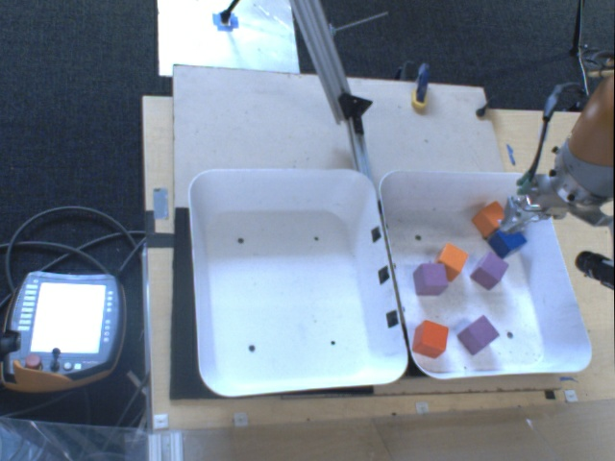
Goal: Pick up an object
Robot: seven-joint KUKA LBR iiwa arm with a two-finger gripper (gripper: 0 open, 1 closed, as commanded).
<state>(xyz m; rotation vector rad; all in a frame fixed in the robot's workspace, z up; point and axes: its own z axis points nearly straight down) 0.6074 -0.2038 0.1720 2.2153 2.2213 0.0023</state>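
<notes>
Looking down, you find the two-finger gripper over the right white bin, near its far right edge, beside a small blue foam cube and an orange one.

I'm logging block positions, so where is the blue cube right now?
The blue cube lies in the right bin, near its far right side, just beside the orange cube and right under the tool.

No legible txt, labels or nos. anywhere; teach pendant screen is just blank white.
</notes>
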